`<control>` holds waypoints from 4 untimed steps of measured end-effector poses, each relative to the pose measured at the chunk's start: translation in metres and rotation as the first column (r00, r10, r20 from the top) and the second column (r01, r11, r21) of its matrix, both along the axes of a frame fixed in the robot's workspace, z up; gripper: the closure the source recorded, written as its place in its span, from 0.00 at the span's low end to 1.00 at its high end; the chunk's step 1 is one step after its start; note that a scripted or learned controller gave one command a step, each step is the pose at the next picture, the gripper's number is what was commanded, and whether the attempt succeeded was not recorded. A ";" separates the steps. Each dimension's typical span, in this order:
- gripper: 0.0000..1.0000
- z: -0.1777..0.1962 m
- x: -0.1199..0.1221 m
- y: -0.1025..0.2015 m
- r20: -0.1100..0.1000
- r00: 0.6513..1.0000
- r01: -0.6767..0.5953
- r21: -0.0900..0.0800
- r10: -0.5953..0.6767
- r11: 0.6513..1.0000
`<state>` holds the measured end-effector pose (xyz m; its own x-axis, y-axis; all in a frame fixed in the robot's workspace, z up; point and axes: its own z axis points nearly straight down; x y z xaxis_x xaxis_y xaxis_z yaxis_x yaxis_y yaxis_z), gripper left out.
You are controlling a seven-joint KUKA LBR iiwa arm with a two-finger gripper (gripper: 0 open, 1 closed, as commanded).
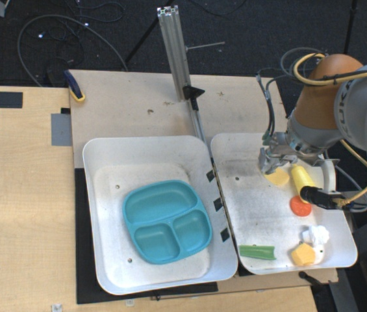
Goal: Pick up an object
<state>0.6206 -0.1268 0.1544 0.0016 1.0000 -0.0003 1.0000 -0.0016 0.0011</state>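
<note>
- Teal plastic tray w/ three compartments (167,221): well to the left of the gripper (274,163) in view and lower in frame, lying flat in the left shallow white bin (92,174).
- Flat green strip (256,252): below the gripper and slightly left, well apart from it, on the floor of the right shallow white bin (248,207) near its front edge.
- Gripper: down over the upper part of the right bin, hanging from the grey arm w/ orange band (329,103) that comes in from the right. Can't tell if it's spread or pressed together; nothing seen held in it.
- Small pale yellow lump (278,177): closest obj, right under the gripper tip. Looks to be touching or nearly so; can't say which.
- Yellow cylinder (299,176): just beside the gripper on its right, tilted, next to the pale lump.
- Small orange-red round obj (300,206): below-right of the gripper, near.
- Yellow-orange block (304,255): well below-right of the gripper, by the bin's front edge.
- Crumpled white obj (317,234): below-right too, just above the block and touching it.
</note>
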 end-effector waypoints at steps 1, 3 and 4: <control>1.00 0.053 0.000 -0.001 0.001 1.000 -0.002 0.000 0.002 1.000; 1.00 0.075 0.004 0.105 -0.002 1.000 -0.007 0.002 0.007 1.000; 1.00 0.063 0.005 0.157 -0.006 1.000 -0.007 0.002 0.007 1.000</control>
